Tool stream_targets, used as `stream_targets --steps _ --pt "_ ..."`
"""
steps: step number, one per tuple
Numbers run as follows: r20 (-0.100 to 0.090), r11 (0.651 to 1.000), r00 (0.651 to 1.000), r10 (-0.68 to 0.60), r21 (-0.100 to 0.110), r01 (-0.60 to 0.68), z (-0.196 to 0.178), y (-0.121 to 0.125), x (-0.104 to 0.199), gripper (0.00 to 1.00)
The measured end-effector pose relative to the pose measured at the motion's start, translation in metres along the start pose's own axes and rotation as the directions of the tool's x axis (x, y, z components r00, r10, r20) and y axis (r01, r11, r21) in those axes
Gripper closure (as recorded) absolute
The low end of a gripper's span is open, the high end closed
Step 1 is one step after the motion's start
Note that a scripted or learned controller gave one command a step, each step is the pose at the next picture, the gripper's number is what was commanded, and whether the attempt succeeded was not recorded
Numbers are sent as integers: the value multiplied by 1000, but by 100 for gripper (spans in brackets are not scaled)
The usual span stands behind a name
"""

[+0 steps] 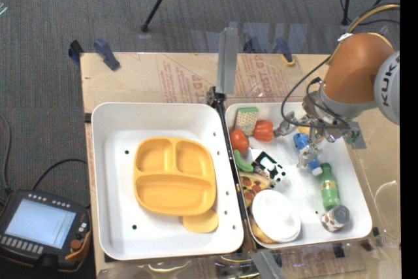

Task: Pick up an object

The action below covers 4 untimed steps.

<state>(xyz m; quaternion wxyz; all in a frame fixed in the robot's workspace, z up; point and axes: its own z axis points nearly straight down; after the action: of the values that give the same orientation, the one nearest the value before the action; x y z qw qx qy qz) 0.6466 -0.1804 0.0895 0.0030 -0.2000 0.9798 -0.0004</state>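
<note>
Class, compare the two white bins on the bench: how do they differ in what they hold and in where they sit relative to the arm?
The left bin holds little: a yellow divided plate with a yellow disc tucked under its edge. The right bin is crowded: a green bottle, a small can, a white bowl, toy foods. The gripper hangs over the right bin, with the left bin well away from it. Both are shallow, white and rectangular, side by side.

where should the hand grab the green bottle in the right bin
Across the middle of the green bottle, coming straight down from above. It lies on its side on the right bin floor, long axis running toward the can, so its narrow width suits the fingers. Its flanks look free; the can sits close to one end.
</note>
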Motion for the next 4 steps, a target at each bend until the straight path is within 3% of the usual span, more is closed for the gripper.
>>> stream_targets --steps 1,4 --pt "-1 999 999 -32 0 32 0 1 -1 0" --pt "-2 980 980 197 -3 -197 1 -2 3 0"
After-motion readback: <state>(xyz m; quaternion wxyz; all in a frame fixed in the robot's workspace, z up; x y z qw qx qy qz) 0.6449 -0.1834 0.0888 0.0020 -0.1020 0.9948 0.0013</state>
